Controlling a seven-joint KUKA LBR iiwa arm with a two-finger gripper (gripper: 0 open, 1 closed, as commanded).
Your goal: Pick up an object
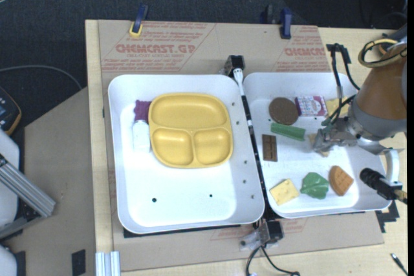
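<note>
From the slanted overhead camera, the counter carries two shallow white bins side by side. The left bin holds a yellow compartment plate, with a purple object and a white object tucked against the plate's left edge.

The right bin holds the loose items: a brown round disc, a small pink-and-white packet just beside it, a green bar below the disc, a dark brown rectangular block, a yellow wedge, a green crumpled piece and an orange-brown lump next to it.

The arm reaches in from the right, its orange band above the grey wrist. The end effector sits low in the right bin, to the right of the green bar and above the green crumpled piece. Whether it is apart or together cannot be told here, and nothing is visibly held in it.
</note>
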